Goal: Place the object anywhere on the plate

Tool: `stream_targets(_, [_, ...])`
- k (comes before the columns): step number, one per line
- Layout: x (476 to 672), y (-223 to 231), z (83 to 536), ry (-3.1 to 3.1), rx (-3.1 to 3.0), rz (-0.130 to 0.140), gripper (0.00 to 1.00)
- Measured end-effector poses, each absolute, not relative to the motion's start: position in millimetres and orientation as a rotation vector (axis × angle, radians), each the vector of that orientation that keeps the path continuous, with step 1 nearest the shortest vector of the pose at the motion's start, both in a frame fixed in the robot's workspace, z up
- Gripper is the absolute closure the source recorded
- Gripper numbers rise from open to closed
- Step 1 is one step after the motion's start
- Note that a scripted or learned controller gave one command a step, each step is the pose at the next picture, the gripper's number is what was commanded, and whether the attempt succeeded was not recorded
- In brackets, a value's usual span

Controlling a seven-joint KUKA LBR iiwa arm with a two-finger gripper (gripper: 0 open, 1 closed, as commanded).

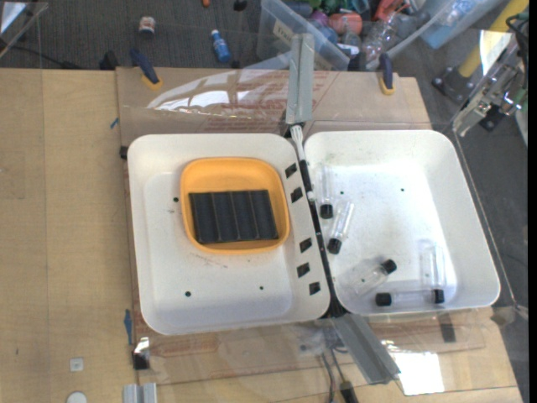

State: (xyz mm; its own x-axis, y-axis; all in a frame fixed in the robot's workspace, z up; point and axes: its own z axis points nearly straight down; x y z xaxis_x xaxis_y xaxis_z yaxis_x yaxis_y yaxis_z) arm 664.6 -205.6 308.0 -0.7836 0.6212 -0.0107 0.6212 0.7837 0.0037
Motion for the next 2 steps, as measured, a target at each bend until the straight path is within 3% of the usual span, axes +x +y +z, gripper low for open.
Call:
stream_targets(1, [653.2, -208.4, 439.0, 3.046, 0.718, 0.000, 1.00])
stream_targets(2, [645.7, -223.2, 438.6, 3.129, 0.153, -0.001, 1.00])
